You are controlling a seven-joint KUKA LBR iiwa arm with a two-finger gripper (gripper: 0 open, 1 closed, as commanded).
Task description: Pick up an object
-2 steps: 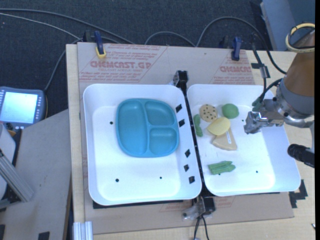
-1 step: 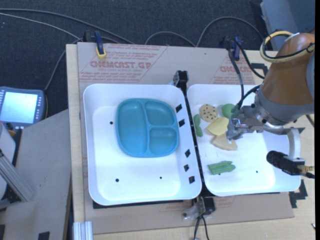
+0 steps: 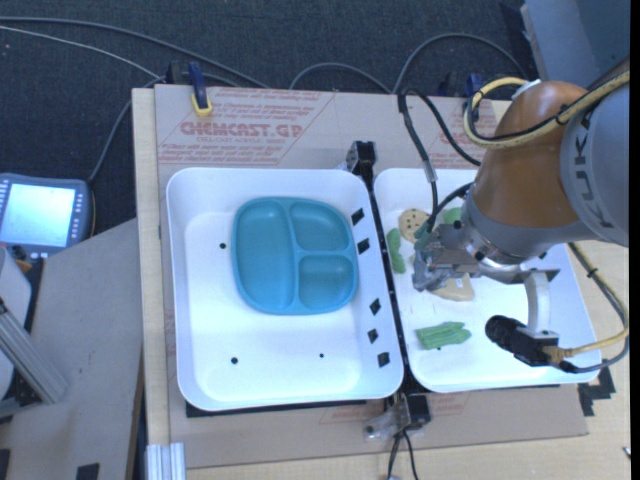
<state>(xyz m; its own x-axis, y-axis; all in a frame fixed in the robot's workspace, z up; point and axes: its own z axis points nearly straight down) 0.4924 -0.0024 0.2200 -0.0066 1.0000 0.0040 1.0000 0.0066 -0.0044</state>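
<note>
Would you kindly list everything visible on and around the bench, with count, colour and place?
Bins: two, white, side by side on the bench.
Divided plate: one, light blue, in the left bin, toward its far side.
Flat green piece: one, green, near side of the right bin.
Small green pieces: two or so, green, left edge of the right bin.
Round spotted item: one, tan, far part of the right bin.
Beige item: one, partly hidden under the gripper.
Cardboard sheet: one, brown with red print, beneath the bins.
Handheld screen: one, grey, left of the bench.
Cables: several, black, behind the bench.
Gripper: one, grey metal, low over the right bin.
Arm: one, grey and orange, from the right.
</note>
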